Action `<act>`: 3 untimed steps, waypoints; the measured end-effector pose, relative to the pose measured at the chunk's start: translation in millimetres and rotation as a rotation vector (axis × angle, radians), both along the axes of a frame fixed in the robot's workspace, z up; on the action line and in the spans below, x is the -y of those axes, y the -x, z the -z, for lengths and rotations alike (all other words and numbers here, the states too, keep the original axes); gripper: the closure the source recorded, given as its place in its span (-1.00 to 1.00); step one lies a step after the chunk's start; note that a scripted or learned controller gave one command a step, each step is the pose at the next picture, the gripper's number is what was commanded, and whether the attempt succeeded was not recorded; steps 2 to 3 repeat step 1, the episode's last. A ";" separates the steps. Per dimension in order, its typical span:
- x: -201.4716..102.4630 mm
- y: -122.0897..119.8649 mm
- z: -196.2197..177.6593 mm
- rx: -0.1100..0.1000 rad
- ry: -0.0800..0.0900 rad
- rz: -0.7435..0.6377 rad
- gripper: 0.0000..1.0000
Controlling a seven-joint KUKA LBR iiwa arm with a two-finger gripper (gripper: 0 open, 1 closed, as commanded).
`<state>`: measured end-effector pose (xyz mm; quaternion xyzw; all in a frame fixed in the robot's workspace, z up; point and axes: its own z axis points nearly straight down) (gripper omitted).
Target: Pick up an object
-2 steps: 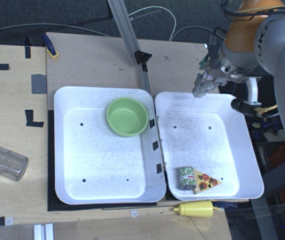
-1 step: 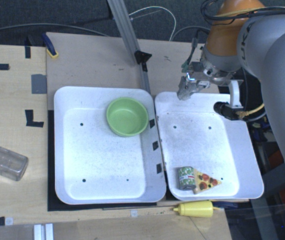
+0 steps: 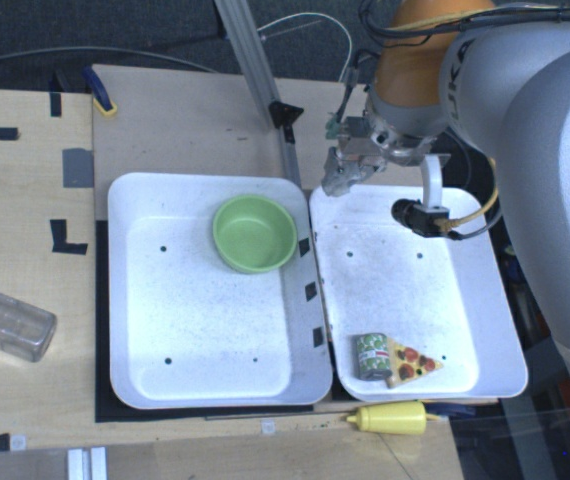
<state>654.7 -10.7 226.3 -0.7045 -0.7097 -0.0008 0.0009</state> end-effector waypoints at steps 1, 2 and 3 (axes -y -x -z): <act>-49.6 0.6 -8.5 -0.001 0.001 0.000 1.00; -49.6 0.6 -8.5 -0.001 0.001 0.000 1.00; -49.6 0.6 -8.5 -0.001 0.001 0.000 1.00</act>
